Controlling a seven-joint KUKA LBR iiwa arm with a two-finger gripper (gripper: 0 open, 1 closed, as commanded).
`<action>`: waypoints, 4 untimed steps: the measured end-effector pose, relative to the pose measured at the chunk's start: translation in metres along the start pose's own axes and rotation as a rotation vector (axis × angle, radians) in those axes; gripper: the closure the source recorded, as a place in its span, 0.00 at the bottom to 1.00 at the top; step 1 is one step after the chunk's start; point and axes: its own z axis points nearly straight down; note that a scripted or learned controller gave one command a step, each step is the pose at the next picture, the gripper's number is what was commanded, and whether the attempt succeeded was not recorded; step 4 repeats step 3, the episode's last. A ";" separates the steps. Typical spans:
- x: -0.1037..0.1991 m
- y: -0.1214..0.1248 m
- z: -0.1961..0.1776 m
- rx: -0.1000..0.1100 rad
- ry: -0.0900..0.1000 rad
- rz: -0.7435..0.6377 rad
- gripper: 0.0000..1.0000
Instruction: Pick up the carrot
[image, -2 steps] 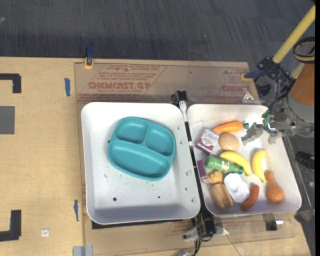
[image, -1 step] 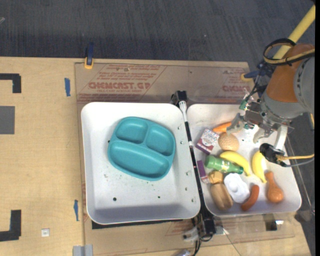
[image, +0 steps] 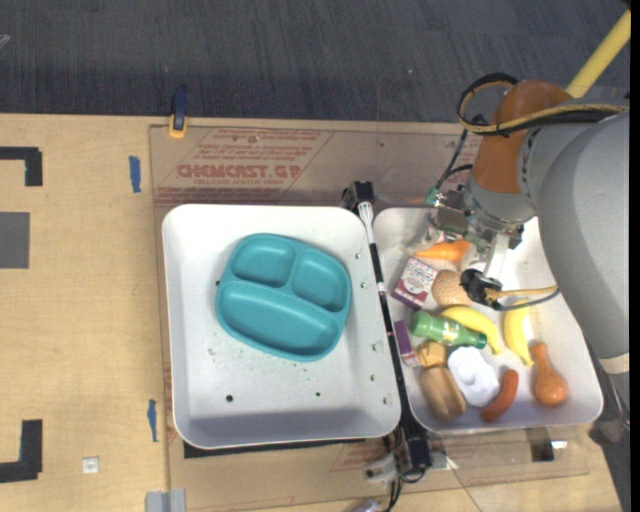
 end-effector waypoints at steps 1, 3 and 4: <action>-0.052 -0.030 0.000 -0.002 0.004 0.358 0.00; 0.033 -0.120 -0.100 0.000 0.012 0.227 1.00; 0.033 -0.120 -0.100 0.000 0.012 0.227 1.00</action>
